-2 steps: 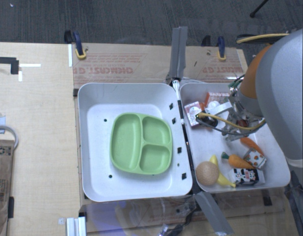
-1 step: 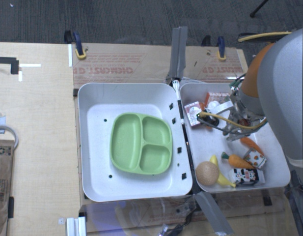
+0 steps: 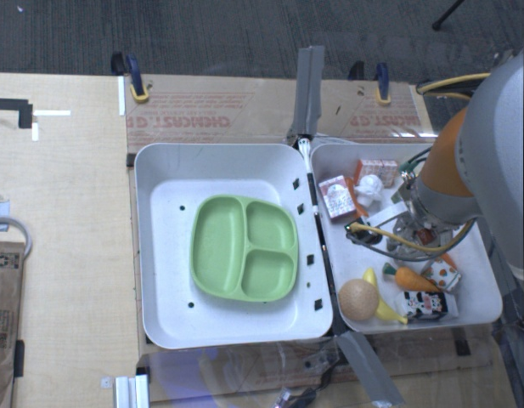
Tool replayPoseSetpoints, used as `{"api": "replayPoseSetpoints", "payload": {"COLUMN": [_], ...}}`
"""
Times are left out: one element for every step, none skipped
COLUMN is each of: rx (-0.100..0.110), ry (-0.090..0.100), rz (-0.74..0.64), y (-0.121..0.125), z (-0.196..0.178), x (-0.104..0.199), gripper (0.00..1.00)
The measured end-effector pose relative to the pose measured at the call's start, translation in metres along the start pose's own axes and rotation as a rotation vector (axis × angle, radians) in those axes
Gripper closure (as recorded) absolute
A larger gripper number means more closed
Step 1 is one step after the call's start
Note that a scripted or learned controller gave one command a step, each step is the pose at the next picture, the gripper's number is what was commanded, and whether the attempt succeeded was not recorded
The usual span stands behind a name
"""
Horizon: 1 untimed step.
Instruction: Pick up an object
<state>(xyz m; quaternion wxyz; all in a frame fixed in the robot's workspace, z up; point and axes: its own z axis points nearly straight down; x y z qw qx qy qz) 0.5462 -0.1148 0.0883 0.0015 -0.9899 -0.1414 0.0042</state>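
1. Two white bins: one (image 3: 151, 228) well left of the gripper (image 3: 403, 232), one (image 3: 482, 300) around it.
2. One green plate (image 3: 243, 246), left of the gripper.
3. One ball (image 3: 358, 299), one banana (image 3: 387, 311), one carrot (image 3: 419, 279), just below the gripper.
4. Two small boxes (image 3: 337, 197) (image 3: 379, 171) above it, one carton (image 3: 425, 305) below.

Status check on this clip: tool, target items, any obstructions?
Tool low in right bin, fingers unreadable. Nothing seen held. Carrot, round ball, small boxes crowd around it. Green tray alone in left bin.
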Motion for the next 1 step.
{"api": "replayPoseSetpoints", "payload": {"rx": [0.003], "ry": [-0.005], "rz": [0.002], "y": [0.0005], "z": [-0.0067], "x": [-0.0011], "gripper": [1.0]}}
